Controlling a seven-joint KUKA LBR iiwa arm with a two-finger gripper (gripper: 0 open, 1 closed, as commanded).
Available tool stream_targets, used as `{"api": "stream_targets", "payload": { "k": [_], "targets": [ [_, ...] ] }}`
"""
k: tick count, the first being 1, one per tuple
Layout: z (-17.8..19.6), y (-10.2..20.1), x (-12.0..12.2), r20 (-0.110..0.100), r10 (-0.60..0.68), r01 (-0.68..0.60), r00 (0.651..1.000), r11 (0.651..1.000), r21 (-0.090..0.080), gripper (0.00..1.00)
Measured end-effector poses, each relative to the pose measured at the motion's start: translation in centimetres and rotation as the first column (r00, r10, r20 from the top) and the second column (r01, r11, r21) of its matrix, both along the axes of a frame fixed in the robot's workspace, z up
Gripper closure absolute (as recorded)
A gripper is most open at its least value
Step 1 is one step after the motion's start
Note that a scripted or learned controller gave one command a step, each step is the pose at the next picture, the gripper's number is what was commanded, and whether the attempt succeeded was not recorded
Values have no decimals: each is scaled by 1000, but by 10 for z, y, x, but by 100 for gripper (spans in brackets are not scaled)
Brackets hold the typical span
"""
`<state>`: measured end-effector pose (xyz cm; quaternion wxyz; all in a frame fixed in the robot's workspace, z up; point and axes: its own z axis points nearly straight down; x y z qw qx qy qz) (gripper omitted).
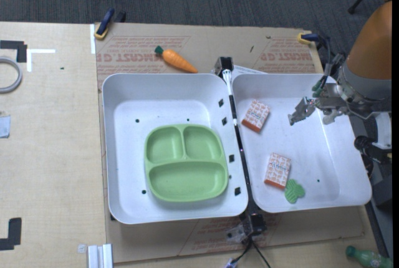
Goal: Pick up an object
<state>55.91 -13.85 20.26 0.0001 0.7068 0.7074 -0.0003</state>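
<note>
My gripper point(301, 111) hangs over the upper right part of the right bin point(324, 189), open, with nothing between its fingers. Two small orange-and-white boxes lie in that bin. One box point(256, 115) is left of the gripper, near the bin's left wall, and the other box point(278, 170) lies lower down towards the front. A small green leafy toy point(294, 191) rests beside the lower box at the front. A green divided plate point(186, 162) sits in the left bin point(118, 136).
A toy carrot point(176, 59) lies on the cardboard behind the left bin. Clamps point(105, 22) hold the cardboard's back corners. A black clip point(224, 65) sits where the bins meet at the back. The arm's grey and orange body point(374, 48) stands at the right.
</note>
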Motion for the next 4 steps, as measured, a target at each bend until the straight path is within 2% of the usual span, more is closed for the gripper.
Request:
{"api": "stream_targets", "payload": {
  "k": [1, 2, 3, 4],
  "targets": [
    [-104, 43, -32, -1, 308, -308, 952, 952, 1, 0],
    [-110, 40, -81, 1, 356, -356, 935, 935, 1, 0],
    [-101, 40, -80, 3, 353, -353, 936, 936, -1, 100],
    [53, 84, -80, 2, 380, -380, 925, 925, -2, 100]
  ]
}}
